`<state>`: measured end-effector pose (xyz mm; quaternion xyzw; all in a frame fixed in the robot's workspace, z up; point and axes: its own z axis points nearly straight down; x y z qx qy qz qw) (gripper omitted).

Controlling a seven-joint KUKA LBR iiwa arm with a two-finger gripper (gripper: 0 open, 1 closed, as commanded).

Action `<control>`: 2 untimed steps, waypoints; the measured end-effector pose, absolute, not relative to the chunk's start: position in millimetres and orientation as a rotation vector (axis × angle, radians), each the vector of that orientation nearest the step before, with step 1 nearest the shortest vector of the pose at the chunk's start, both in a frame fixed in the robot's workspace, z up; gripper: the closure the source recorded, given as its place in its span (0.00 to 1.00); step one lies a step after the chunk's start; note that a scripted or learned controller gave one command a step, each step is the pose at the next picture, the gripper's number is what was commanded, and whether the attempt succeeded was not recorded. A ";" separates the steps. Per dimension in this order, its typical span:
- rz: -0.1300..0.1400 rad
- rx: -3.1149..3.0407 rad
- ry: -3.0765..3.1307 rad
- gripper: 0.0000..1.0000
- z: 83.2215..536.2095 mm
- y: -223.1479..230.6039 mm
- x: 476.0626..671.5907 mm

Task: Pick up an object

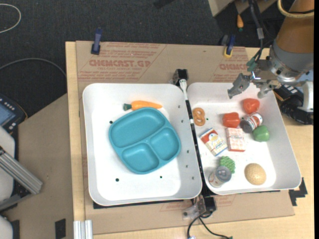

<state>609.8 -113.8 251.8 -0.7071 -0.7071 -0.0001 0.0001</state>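
Claw (251, 87) spread open, nothing between fingers, over right bin (290, 156) far edge. Red pepper (250, 104) sits just at its 6 o'clock, apart from it. Small can (250, 122) and green pepper (261, 133) further down.

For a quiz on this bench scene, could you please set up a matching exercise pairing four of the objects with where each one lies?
Things:
1. carrot
2. pretzel
3. teal divided plate
4. tan potato-like ball

Places:
A. middle of the left bin
B. near right corner of the right bin
C. far edge of the left bin, just behind the plate
D. left side of the right bin, beside the divider between the bins

Pairs: 1-C, 2-D, 3-A, 4-B
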 end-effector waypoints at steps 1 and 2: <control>0.004 -2.230 -2.214 0.00 259.2 -186.2 580.1; 0.011 -2.217 -2.209 0.00 119.1 -206.5 566.2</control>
